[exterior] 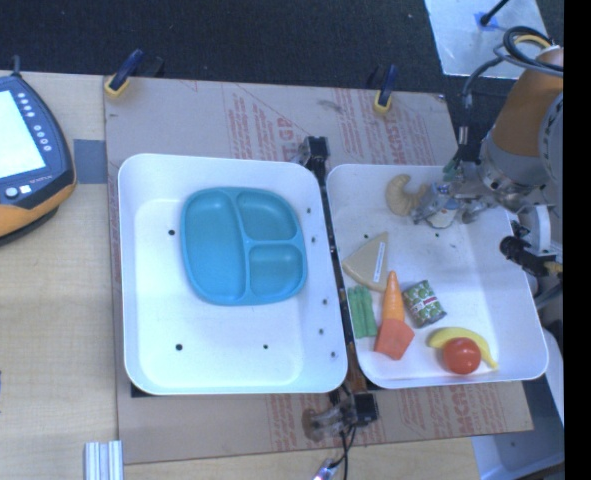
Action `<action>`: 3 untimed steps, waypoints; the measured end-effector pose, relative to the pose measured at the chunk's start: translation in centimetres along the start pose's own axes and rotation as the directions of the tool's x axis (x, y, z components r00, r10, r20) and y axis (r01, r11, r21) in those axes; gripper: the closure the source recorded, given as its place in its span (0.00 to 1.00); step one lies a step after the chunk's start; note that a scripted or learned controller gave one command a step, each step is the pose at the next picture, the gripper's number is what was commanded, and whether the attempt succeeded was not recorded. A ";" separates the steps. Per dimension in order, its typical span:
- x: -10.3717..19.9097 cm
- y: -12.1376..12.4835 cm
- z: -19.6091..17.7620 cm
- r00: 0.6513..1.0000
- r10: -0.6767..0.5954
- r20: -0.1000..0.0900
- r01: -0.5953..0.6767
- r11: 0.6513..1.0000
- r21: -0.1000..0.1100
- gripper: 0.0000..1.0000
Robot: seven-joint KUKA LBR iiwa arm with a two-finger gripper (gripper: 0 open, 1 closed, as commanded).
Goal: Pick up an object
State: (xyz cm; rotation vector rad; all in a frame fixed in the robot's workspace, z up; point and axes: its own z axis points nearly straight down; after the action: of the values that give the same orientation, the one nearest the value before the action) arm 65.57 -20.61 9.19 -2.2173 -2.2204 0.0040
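The right bin [505, 298] holds a tan curved piece [401, 194] at its back, a pale wedge [367, 262], a green strip [361, 311], an orange carrot [392, 298] above a red-orange block [394, 340], a small green packet [423, 303], a yellow banana [467, 336] and a red tomato [461, 356]. My gripper [443, 206] hangs low over the back of this bin, just right of the tan piece. Nothing shows between its fingers.
The left bin [150, 298] holds a blue divided plate [243, 245]. A tablet in an orange case [15, 158] lies at the far left of the bench. Clamps [123, 73] hold the cardboard sheet at the back edge.
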 end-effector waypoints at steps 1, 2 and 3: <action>0.3 0.0 0.0 1.000 -0.002 -0.001 0.002 1.000 0.001 0.00; 2.3 0.0 0.0 1.000 -0.003 -0.002 0.003 1.000 0.001 0.00; 5.2 0.0 0.0 1.000 -0.004 -0.001 0.004 1.000 0.003 0.00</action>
State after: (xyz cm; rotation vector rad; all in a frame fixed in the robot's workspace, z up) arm 65.59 -15.44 9.18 -2.2110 -2.2231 0.0057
